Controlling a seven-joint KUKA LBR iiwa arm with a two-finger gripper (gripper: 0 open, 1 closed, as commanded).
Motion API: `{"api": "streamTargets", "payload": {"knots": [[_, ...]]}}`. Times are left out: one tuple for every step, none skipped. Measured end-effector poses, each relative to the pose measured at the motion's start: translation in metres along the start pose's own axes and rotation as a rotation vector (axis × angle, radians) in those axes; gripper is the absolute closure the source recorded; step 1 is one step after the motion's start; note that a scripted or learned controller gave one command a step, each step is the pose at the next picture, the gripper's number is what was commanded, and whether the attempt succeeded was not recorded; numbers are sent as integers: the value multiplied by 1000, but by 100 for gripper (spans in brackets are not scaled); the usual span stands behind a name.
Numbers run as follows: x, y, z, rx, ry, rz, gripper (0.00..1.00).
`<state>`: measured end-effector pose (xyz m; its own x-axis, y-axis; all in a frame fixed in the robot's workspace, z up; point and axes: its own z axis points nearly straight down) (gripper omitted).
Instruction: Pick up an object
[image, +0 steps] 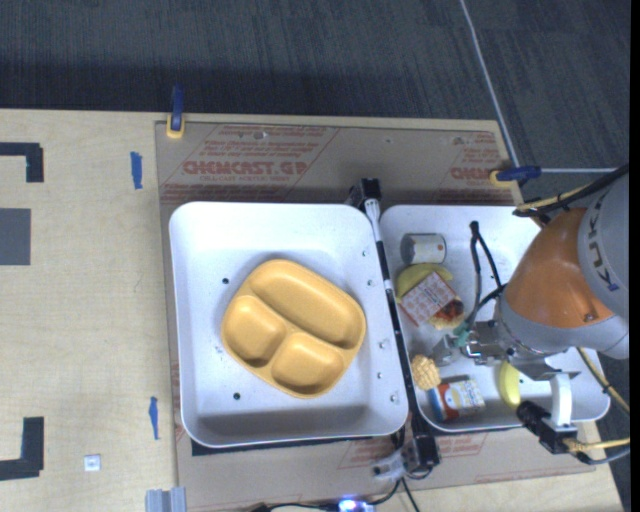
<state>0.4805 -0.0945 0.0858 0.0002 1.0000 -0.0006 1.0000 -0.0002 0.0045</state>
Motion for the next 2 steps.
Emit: {"api": "streamTargets", "payload": {"knots": [[-1,2,-11,-6,-2,0,100],[-1,2,-11,-6,-2,0,0]]}}
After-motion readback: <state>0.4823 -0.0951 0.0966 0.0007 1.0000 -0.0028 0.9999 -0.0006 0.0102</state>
